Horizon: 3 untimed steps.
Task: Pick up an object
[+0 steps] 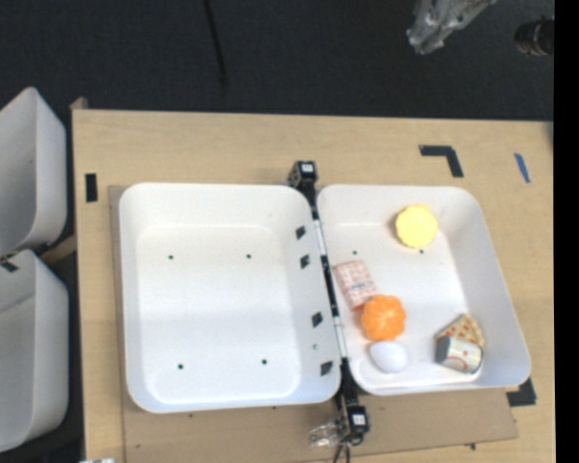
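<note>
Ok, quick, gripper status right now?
Gripper: raised above the bench's far edge, nothing between its fingers; open or shut cannot be told.

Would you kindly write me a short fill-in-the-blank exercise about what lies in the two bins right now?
1. All the objects lie in the ____ bin.
2. The orange ball touches the white ____ below it.
3. The round ____ object lies apart, near the bin's far edge.
4. The gripper hangs ____ the bench's far edge, over dark floor.

Missing words: right; egg; yellow; beyond

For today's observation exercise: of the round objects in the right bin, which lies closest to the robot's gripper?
The flat yellow round disc, at the bin's far end. The orange ball and white egg-shaped ball lie nearer the camera, farther from the gripper.
</note>
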Each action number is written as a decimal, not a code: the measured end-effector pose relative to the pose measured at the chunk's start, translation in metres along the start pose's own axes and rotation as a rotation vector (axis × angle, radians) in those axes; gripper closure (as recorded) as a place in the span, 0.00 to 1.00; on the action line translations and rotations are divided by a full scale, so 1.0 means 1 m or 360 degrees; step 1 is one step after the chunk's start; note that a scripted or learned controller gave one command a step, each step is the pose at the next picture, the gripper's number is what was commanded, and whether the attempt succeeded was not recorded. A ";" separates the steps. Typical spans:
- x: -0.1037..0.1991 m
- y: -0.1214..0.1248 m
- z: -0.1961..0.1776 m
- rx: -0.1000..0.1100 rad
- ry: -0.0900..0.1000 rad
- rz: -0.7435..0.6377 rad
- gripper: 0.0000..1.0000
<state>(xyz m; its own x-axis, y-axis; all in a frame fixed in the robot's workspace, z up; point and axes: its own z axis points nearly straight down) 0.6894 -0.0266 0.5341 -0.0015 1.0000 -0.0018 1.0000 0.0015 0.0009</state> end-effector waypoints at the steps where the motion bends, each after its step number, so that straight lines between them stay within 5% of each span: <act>1: 0.015 0.000 -0.016 -0.0002 -0.0001 0.0001 1.00; 2: 0.055 0.000 -0.017 -0.0002 0.0001 -0.0002 1.00; 3: 0.060 0.000 0.010 0.0003 -0.0001 0.0000 1.00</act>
<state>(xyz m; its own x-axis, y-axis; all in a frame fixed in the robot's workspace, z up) 0.6896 0.0338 0.5241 -0.0018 1.0000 -0.0022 1.0000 0.0018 -0.0013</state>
